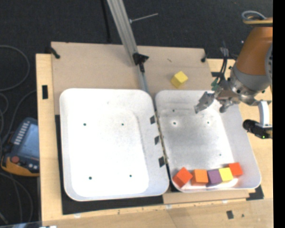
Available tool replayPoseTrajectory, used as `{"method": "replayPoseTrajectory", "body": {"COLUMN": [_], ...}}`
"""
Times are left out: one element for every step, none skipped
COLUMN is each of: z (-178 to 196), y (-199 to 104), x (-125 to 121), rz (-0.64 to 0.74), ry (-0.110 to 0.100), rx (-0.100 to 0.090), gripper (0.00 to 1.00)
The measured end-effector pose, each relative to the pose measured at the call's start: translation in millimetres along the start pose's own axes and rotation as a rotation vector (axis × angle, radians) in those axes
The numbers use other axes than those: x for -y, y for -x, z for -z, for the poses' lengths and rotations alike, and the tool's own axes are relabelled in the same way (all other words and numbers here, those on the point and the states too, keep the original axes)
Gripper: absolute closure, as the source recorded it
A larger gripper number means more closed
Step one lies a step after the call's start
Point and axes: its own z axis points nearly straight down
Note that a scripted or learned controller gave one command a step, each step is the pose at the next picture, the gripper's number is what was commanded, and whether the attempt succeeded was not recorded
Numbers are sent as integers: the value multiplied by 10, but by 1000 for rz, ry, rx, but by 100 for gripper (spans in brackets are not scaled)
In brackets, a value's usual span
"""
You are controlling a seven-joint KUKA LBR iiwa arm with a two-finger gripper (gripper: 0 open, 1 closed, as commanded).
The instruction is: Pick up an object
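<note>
Five small blocks [209, 175] line near wall of right bin [190, 127]: red-orange, orange, purple, yellow, red. Look light, rigid, flat-faced; grip opposite faces, though neighbours touch. Yellow block [179, 79] loose on bench. Gripper [213, 103] hovers over bin's far end, fingers spread, holding nothing.

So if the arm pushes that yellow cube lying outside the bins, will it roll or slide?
The yellow cube has flat faces, so it would probably slide rather than roll. It looks small, likely light, and sits apart on the bare bench, so a push could send it skidding.

No text, label, brand, number or sign can be read on the bench, bins, blocks or arm.
</note>
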Motion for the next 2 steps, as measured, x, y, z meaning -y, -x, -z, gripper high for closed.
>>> {"method": "replayPoseTrajectory", "body": {"z": [-526,-1010], "y": [-354,-206], "x": [39,-129], "rz": [1,-4], "ry": [-4,-4], "rx": [-2,0], "gripper": [0,0]}}
